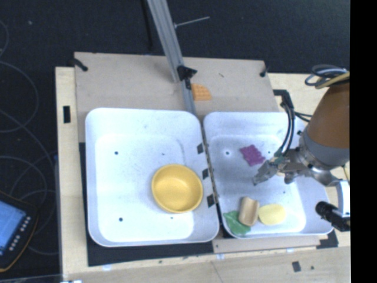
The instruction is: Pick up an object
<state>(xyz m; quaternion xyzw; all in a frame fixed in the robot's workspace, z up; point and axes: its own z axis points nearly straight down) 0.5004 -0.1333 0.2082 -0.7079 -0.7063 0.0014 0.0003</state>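
Overhead view of 2 white bins. The gripper [263, 174] is seen low over the right bin [230, 128], reaching in from the right; whether it is open or closed cannot be told, and nothing is seen held. A purple piece [252, 154] lies just beyond and left of it. Nearer the camera, below the gripper, a tan cylinder [248, 210], a yellow object [272, 214] and a green item [234, 222] are clustered. A yellow bowl [177, 188] sits well to its left, in the left bin [118, 134].

Cut off at the right edge: the arm [331, 122]; half hidden beneath a tan cylinder [248, 210]: a green scrap [234, 222]; too blurred to read: the gripper [263, 174] fingers.
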